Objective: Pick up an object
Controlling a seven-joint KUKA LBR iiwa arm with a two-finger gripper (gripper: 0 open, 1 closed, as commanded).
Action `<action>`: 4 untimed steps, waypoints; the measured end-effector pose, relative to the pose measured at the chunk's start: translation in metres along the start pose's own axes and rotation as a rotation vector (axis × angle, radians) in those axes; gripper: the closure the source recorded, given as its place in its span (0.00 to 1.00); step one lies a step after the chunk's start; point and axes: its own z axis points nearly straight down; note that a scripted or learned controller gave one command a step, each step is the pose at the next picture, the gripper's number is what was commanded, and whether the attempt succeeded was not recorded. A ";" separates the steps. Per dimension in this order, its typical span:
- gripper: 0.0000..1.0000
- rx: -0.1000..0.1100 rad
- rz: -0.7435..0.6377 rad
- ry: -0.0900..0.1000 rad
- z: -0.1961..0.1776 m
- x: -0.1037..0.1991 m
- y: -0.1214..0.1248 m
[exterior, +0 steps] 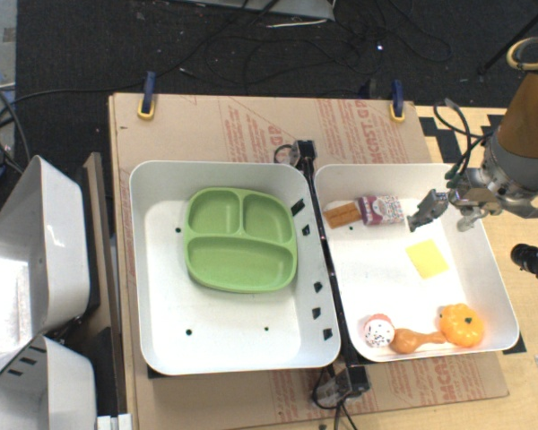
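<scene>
Nothing picked up yet.
The two-finger gripper [446,210] hangs with fingers spread and unladen above the flat yellow square sponge [428,259].

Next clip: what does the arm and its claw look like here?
The arm enters from the right: a rounded orange-tan section above a grey wrist. Black cables loop alongside the wrist. The claw is grey metal with dark fingers.

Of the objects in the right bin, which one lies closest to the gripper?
The purple-wrapped snack bar at the bin's far side, just left of the gripper. The yellow square lies a little farther off, and the orange toys rest at the near edge.
</scene>
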 end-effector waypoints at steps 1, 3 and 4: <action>0.00 -0.013 -0.003 -0.003 -0.007 0.001 0.003; 0.00 -0.009 0.000 -0.001 0.118 -0.005 -0.001; 0.00 -0.011 -0.001 -0.002 0.144 -0.005 0.000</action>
